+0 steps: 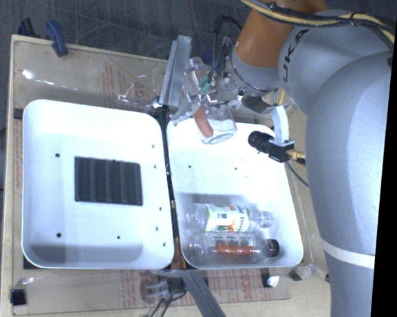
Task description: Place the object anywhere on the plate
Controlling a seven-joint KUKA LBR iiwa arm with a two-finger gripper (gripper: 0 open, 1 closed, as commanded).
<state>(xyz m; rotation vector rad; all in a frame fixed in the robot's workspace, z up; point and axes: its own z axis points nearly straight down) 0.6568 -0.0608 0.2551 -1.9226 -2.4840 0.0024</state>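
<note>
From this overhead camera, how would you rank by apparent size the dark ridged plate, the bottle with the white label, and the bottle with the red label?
1. Dark ridged plate, clearly the largest.
2 and 3. The white-label bottle and red-label bottle look about alike; both are clear plastic and lie side by side, so I won't rank them.

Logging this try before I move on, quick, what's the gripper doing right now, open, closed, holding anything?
Gripper: over the far edge of the right bin, with a small clear cup-like object at its fingers; whether it is actually gripped cannot be told.
</note>
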